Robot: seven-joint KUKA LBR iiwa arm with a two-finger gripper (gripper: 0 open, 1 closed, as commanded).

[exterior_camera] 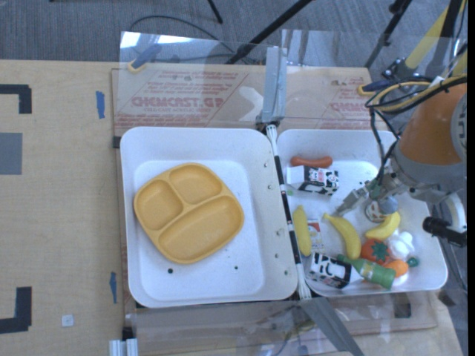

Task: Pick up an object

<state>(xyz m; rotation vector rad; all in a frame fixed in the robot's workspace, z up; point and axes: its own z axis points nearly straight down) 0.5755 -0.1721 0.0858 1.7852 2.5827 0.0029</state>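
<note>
Over the right bin (438, 277), camera view: end effector (371, 196) sits low at roughly the bin's centre, arm coming in from 3 o'clock. Can't tell its state from this angle, and nothing is visibly between its tips, so I'd call nothing held yet.

Candidates around it: banana (345, 233) at its 7 o'clock, just beside; second banana (385, 227) at 5 o'clock, close, partly over a round item I can't identify; cow-print carton (318, 179) at 10 o'clock, near; sausage (311, 160) past that at 11. A yellow piece (300, 231) lies by the bin's left wall, another cow-print carton (330, 268) at the bin's 7 o'clock. Green bottle (373, 272) and carrot (382, 252) are piled touching at 5 o'clock.

Left bin (141, 150) holds the yellow tray (188, 212).

Judgement: go for the 7 o'clock banana. It lies fairly apart, so close across its narrow width, mid-body. Skip the 5 o'clock pile; too crowded, the tips would likely land on neighbours. Confirm the grip before lifting.
</note>
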